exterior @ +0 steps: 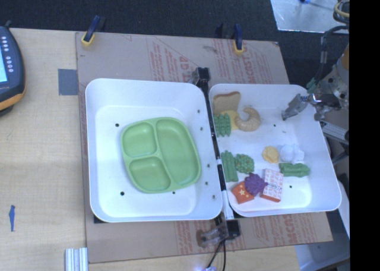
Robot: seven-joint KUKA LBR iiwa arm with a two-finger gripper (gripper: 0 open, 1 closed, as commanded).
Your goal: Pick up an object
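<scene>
Gripper (292, 109) sits over the right bin's (320, 201) upper right corner, low near the bin floor, with nothing between the jaws; whether they stand open or closed cannot be told at this size. Candidate objects lie well apart from it, toward the bin's middle and front: a croissant (248, 119), a yellow piece (271, 154), a white piece (290, 153), a green vegetable (295, 170), a purple grape bunch (255, 184). The left bin (101, 145) holds a green divided plate (160, 154).

Assessment: the approach is not yet committed. Best practice is to select an isolated item, such as the croissant, centre the jaws over it, and descend straight. The crowded front cluster risks a double contact.
</scene>
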